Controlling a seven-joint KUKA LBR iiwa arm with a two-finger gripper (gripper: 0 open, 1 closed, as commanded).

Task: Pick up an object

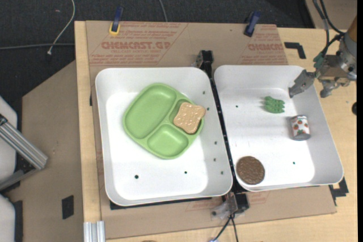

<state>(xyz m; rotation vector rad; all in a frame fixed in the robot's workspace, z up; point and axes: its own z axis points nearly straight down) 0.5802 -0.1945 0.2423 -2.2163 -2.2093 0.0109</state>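
Over the right bin's (317, 175) far right rim hangs the pincer (313, 83), fingers spread, nothing between them. One dark finger (299, 85) dips inside the rim; the other sits outside it, toward the arm's wrist.

Nearest thing: small green lumpy piece (274, 104), broccoli-like, just beside the inner finger, lying flat on the bin floor. Looks light and slightly soft, probably toy food; bumpy surface should give some grip. Best taken across its narrow width, from above.

Next out: small can (300, 127), tipped on its side, near the right wall. Likely stiff, smooth, prone to roll; pinch across the body.

Brown round cookie-like disc (250, 170) at the near left corner: flat, hard to get under.

Left bin (119, 178): green divided plate (148, 116), toast piece (188, 117) on its right edge.
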